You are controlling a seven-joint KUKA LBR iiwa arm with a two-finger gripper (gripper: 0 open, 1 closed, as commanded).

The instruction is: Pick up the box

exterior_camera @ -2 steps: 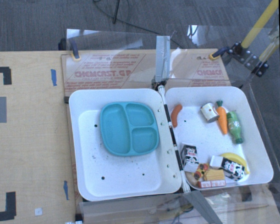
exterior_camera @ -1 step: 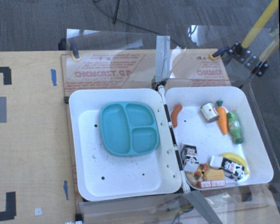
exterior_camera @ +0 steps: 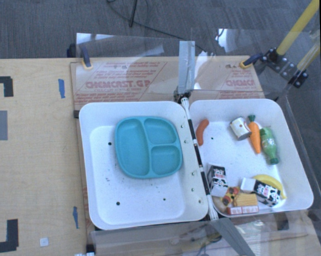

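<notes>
The right bin (exterior_camera: 286, 120) holds three box-like things near its front edge. A small black-and-white cow-print carton (exterior_camera: 218, 179) stands against the bin's left wall. A second cow-print carton (exterior_camera: 264, 191) lies on its side next to a banana (exterior_camera: 274, 182). A flat yellow box (exterior_camera: 245, 200) with a red edge rests at the front rim, between the two cartons. All three lie loose, with nothing touching them from above.
The right bin also holds an orange sausage (exterior_camera: 201, 132), a small grey-white can (exterior_camera: 238, 128), a carrot (exterior_camera: 254, 136), a green bottle (exterior_camera: 269, 145) and small red bits (exterior_camera: 229, 196). A teal divided plate (exterior_camera: 148, 147) lies in the left bin (exterior_camera: 99, 169). Cardboard (exterior_camera: 122, 84) lies behind the bins.
</notes>
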